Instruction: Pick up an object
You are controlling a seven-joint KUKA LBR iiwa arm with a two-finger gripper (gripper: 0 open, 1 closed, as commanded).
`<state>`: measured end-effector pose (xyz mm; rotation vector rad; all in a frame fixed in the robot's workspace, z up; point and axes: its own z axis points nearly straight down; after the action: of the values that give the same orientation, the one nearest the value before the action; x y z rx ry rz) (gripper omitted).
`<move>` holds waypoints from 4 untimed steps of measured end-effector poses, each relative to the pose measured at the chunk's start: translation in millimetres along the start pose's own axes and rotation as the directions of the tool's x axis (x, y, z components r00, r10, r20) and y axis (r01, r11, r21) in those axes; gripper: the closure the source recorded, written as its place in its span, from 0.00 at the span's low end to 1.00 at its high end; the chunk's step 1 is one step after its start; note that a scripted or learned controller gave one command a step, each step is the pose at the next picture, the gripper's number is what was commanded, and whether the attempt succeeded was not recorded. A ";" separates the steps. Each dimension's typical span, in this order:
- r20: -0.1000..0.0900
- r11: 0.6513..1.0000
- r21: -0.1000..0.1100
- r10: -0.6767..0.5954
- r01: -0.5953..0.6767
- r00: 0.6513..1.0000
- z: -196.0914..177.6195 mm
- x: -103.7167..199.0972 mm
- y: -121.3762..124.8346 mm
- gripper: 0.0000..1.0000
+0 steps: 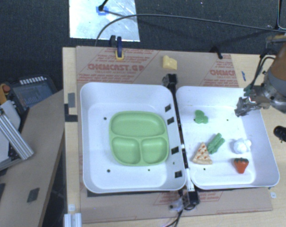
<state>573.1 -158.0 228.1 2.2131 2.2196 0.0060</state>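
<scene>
End effector point(242, 107) over right bin point(270, 145), near far right edge; finger state cannot be told. Nothing visibly gripped. Below it: white object point(240, 146), then strawberry point(241, 164). Lower left: green bean piece point(215, 143), pizza slice point(202, 154). Left, near: small green broccoli-like piece point(200, 117). Far left: left bin point(93, 126) with green divided plate point(137, 138).

Arm point(280, 79): cut off at right edge; upper links out of frame. Gripper point(242, 108): finger state too small and blurred to tell. White object point(240, 146): identity indistinct.
</scene>
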 end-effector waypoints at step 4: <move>-0.005 1.000 0.007 -0.007 0.007 1.000 -39.2 147.2 -34.5 1.00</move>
<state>537.9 -10.8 266.7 2.2112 2.2332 0.0031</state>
